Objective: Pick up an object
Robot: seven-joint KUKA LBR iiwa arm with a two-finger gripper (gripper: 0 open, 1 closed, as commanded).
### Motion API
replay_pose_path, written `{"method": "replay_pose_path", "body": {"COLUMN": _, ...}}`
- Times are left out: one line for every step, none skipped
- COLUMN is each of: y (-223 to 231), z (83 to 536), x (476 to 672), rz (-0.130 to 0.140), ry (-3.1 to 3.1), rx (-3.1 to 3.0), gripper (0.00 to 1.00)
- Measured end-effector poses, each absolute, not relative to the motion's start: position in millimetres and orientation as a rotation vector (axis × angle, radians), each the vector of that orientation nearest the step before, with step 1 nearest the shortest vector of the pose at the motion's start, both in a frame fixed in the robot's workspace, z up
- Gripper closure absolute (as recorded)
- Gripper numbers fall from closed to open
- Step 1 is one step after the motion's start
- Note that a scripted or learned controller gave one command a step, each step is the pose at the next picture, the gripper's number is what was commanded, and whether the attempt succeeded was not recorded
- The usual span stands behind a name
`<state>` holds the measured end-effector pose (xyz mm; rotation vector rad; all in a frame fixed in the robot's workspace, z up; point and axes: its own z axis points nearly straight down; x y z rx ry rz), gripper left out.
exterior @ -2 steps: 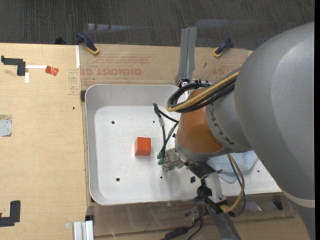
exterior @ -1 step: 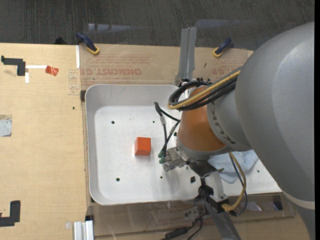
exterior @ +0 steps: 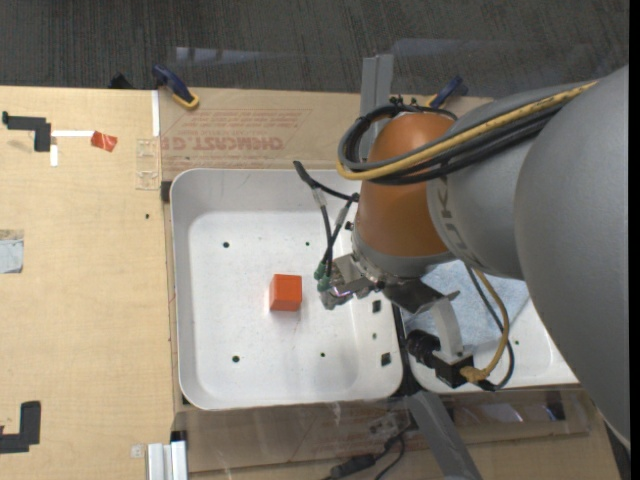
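A: Camera view is showing the left shallow white plastic bin (exterior: 200,268) with one small orange cube (exterior: 286,293) lying a little below its middle, toward five o'clock from the centre of the floor. Why is it sitting there alone?

B: I am thinking it is the only thing to pick. Nothing is touching it, and the bin floor around it is bare, so an approach from above is having free space on every side.

A: And the grey arm with the orange band (exterior: 405,193), where is it standing?

B: It is reaching in from three o'clock and is hanging over the right part of the same bin. The two-finger gripper (exterior: 335,290) is just beside the cube, at three o'clock of it, near but apart.

A: Is the gripper holding the cube?

B: No, the cube is resting on the bin floor with nothing around it. Whether the pincer is wide or narrow, I cannot tell; the wrist and the black cables (exterior: 325,218) are covering that part.

A: So what is the next move needing?

B: In my judgement, a small shift toward nine o'clock, so that the tool is coming over the cube. If it descends where it hangs now, it risks pushing the cube aside or closing on nothing.
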<state>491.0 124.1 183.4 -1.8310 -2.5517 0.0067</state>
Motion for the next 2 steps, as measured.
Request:
{"method": "replay_pose_path", "body": {"y": 160, "z": 114, "x": 519.5, "rz": 0.004, "ry": -2.748, "rx": -1.516, "gripper": 1.00}}
{"method": "replay_pose_path", "body": {"y": 128, "z": 190, "x": 537.7, "rz": 0.011, "ry": -2.368, "rx": -2.062, "gripper": 1.00}}
